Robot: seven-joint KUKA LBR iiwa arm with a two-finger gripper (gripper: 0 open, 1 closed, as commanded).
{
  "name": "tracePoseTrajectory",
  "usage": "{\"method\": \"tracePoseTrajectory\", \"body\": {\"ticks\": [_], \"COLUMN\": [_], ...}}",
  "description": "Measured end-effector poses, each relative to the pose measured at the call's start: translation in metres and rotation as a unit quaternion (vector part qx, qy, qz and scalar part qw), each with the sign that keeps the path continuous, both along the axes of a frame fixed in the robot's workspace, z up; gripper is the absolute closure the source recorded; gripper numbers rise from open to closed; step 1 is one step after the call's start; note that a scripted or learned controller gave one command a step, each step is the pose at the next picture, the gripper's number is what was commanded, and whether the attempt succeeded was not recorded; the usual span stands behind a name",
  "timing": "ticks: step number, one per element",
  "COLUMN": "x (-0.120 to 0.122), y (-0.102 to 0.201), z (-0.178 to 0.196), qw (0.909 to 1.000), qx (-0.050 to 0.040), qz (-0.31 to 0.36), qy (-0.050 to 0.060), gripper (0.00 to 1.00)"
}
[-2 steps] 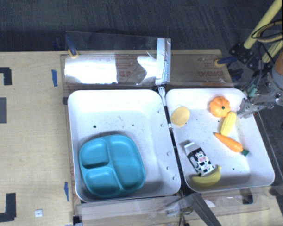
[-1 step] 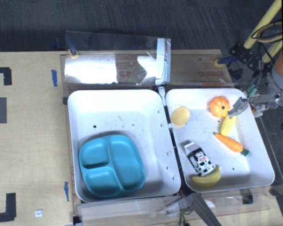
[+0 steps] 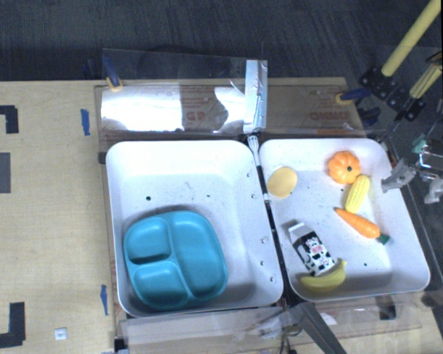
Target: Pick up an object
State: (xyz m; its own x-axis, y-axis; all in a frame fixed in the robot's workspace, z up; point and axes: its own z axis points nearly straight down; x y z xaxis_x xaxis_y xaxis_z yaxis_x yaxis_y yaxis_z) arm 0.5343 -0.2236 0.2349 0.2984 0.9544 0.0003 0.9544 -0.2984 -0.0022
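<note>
Nothing's picked yet, I'd say: banana (image 3: 323, 279), cow-print carton (image 3: 312, 251), carrot (image 3: 359, 224), corn (image 3: 357, 193), pumpkin (image 3: 344, 167) and yellow ball (image 3: 282, 182) all sit in the right bin (image 3: 408, 224). Gripper (image 3: 413, 169) hangs at its far-right rim; can't tell its state.

orange pumpkin (image 3: 344, 166), corn (image 3: 358, 193), carrot (image 3: 359, 224), banana (image 3: 323, 278), right bin

No text can be read with certainty. The brown board (image 3: 204, 108) behind the left bin (image 3: 134, 168) bears reddish print, too blurred and glared over to make out. Similar faint reddish lettering stands on the board (image 3: 317, 104) behind the right bin (image 3: 405, 253), also illegible. The small carton (image 3: 311, 249) in the right bin has black-and-white patches, with no letters legible.
</note>
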Motion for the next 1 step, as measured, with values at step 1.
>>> {"method": "tracePoseTrajectory", "body": {"ticks": [1], "x": [0.0842], "y": [0.0190], "z": [-0.0451], "qw": [0.9998], "qx": [-0.0004], "qz": [0.019], "qy": [0.000], "gripper": [0.00]}}
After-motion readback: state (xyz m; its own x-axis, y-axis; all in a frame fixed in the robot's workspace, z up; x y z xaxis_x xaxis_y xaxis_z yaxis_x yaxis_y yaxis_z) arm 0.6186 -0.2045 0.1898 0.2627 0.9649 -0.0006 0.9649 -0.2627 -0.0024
